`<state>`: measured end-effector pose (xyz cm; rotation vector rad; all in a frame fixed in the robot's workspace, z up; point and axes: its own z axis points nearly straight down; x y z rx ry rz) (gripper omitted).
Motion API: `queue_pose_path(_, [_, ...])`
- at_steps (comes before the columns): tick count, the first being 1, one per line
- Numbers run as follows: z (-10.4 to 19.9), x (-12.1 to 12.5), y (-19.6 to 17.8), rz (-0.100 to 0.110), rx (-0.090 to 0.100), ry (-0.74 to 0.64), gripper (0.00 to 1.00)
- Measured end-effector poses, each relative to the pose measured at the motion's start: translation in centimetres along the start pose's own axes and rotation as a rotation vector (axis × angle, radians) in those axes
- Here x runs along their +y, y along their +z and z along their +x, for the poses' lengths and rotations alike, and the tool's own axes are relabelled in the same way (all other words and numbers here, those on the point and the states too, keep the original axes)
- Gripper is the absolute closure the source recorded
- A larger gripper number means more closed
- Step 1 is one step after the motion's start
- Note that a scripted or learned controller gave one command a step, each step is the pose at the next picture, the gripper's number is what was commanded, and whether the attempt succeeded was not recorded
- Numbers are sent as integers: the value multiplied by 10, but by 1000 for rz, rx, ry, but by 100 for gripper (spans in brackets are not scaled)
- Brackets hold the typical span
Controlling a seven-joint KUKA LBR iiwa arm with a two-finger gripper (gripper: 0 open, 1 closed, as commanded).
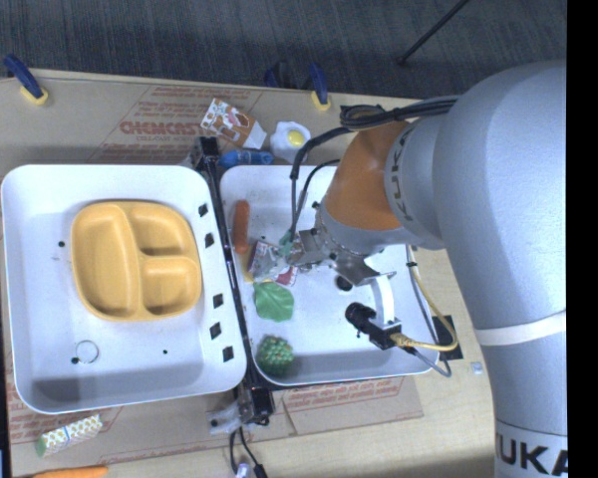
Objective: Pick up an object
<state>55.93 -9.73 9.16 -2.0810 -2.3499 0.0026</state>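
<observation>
The right bin (319,366) holds a hot dog (241,225) near its left wall, a crumpled foil wrapper (266,258), a flat green leaf-shaped toy (275,301) and a bumpy green ball (274,353) near the front. The arm's orange-banded wrist hangs over the bin's middle, and my gripper (297,254) reaches down beside the wrapper's right edge, just above the green leaf. The wrist hides most of the gripper. The left bin (30,366) holds a yellow divided tray (137,258).
Behind the bins lie a small printed box (225,119), a blue item (245,157) and a white-and-yellow egg toy (291,135) on the cardboard. Blue clamps (26,80) grip the board's far edge. A wrapped candy (70,433) lies in front of the left bin.
</observation>
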Motion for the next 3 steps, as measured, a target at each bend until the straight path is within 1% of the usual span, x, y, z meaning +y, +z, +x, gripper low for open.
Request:
queue_pose_path(1, [-5, 32, 0, 0, 0, 387, 0])
queue_pose_path(2, [-4, 32, -10, 3, 2, 381, 100])
queue_pose_path(3, [-34, 24, -138, -1, 0, 182, 100])
